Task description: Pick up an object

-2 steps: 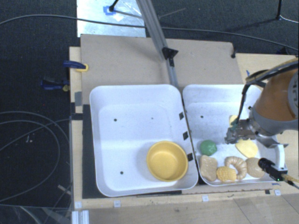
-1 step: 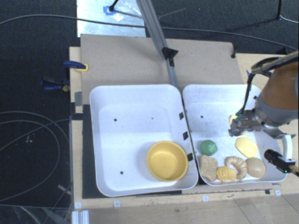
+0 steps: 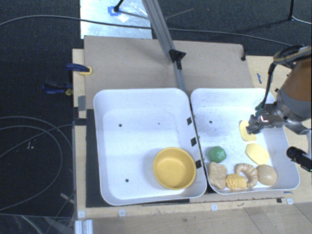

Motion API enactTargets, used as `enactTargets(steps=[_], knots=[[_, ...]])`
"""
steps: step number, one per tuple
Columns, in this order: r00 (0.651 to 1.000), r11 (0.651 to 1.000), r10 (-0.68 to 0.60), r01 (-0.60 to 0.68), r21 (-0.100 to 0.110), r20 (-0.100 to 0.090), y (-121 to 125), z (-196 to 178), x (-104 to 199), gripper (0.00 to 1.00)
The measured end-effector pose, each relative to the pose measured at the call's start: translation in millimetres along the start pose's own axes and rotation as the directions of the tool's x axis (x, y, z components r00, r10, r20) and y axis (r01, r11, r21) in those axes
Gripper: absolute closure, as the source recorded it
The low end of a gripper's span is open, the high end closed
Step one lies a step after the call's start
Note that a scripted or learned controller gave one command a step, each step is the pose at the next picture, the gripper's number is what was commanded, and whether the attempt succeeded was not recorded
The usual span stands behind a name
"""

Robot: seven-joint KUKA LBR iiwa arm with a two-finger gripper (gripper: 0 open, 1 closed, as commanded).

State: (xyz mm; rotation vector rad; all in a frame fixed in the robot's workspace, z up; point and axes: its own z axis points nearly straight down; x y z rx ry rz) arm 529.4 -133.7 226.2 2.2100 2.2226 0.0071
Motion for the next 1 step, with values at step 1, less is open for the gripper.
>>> enactTargets(steps=[1], knots=[[1.0, 1.0, -0.001, 0.001, 0.001, 0.0, 2.2, -40.8, -0.3, 1.0]])
